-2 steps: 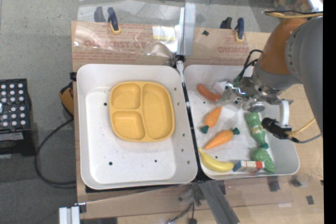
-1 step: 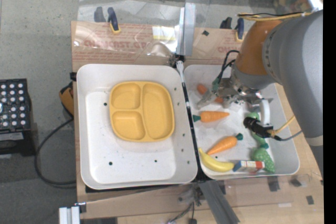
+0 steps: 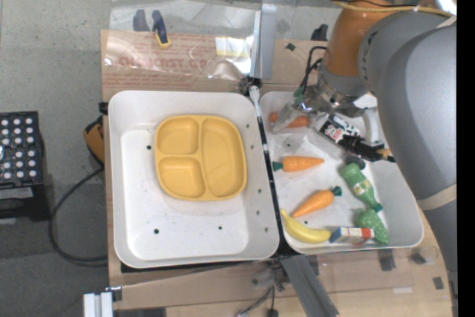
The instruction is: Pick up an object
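— Well, from above at a slant: two white bins side by side on the bench. Left bin carrying a yellow divided plate, three compartments, lying flat near the middle.

— And on the right?

— Right bin crowded with toy food. Two carrots — upper carrot near the centre, pointing right; lower carrot below it, tilted, leaf end up and to the right. Yellow banana along the front edge, just beside a small red-and-white tube. Two green pieces on the right side: a green bottle lying tilted, and a bumpy green vegetable near the front corner.

— Arm?

— Reaching in from the right, grey with an orange band, wrist down over the bin's back part. Gripper low at the back left corner of the right bin, close to something orange partly hidden there. Cannot tell how far apart the jaws are, nor whether anything sits between them — too small and cluttered with cables.

— Behind the bins?

— Clear plastic sheet over cardboard.
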`<state>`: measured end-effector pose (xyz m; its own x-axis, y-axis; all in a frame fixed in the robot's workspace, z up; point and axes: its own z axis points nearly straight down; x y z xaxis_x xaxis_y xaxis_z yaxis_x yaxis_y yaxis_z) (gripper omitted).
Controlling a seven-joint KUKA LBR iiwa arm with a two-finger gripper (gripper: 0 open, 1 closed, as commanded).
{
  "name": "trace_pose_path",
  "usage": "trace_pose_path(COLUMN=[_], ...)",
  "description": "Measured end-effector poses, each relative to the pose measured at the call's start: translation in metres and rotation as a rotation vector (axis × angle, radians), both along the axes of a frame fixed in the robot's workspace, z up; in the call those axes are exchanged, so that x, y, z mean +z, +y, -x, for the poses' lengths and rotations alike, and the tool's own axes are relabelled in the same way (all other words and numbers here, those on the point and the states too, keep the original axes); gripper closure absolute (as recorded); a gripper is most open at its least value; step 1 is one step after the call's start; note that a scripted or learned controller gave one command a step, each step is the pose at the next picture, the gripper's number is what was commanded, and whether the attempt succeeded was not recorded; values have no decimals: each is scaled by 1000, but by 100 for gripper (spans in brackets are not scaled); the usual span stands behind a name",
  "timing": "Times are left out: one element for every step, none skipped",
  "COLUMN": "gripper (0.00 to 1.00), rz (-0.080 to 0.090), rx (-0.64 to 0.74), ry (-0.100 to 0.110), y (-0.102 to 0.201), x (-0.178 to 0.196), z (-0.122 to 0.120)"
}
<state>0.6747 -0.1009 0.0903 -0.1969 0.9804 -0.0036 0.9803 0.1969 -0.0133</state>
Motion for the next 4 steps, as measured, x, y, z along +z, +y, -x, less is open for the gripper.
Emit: trace_pose_path(gripper=[100, 0, 0, 100], rz=[7, 8, -4, -4], rx=[0, 1, 70, 69], ry=[8, 4, -14, -15], y=[-2, -2, -68, -68], x=[9, 10, 3, 13], z=[2, 1, 180, 180])
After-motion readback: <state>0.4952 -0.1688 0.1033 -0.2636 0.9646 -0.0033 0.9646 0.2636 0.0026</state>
